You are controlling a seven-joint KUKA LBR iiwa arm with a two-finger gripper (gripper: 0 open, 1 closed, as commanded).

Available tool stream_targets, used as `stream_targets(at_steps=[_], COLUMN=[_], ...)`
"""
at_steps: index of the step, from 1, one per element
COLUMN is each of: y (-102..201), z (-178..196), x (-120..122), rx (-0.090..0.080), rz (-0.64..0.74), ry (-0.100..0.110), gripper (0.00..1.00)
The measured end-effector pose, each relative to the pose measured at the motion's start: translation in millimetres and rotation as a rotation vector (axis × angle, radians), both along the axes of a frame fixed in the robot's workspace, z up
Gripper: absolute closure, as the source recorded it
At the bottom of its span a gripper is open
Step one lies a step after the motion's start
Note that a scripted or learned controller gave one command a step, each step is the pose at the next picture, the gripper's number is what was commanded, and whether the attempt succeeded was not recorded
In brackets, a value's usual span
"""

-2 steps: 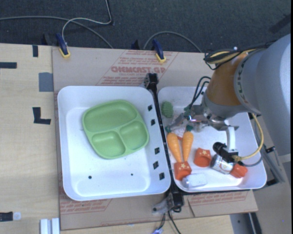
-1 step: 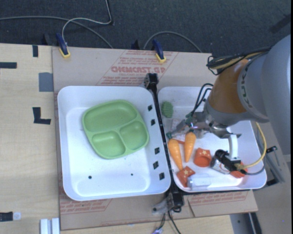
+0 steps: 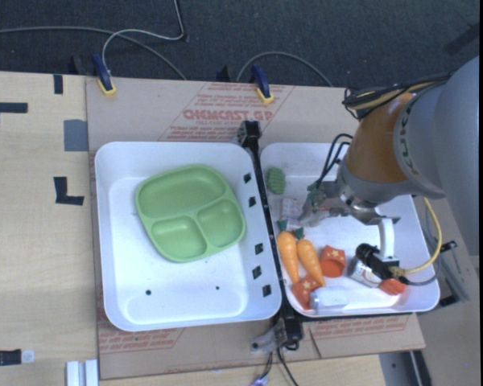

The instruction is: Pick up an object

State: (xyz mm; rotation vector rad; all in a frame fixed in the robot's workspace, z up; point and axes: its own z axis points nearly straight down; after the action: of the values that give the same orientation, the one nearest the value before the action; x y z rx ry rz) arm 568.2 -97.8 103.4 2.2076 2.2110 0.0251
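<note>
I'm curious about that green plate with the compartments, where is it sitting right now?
The green plate lies in the left bin, toward its upper middle, across the divider from the two carrots in the right bin.

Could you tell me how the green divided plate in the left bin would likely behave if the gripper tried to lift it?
The green plate looks rigid and light, probably plastic. Lying flat and wide, it likely offers only its thin rim, so it may slip or tilt.

Two carrots (image 3: 299, 260), one tray (image 3: 191, 212), perhaps.
</note>
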Motion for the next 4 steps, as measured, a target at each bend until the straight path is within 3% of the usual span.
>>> stream_targets(at_steps=[1,2,3,4], y=[72,71,36,2], z=[81,81,81,-14], x=[-1,-1,58,52], rx=[0.002,0.001,-0.001,0.000], rz=[0.002,0.001,-0.001,-0.001], ry=[0.023,0.025,0.024,0.025], gripper=[1.00,0.00,0.00,0.00])
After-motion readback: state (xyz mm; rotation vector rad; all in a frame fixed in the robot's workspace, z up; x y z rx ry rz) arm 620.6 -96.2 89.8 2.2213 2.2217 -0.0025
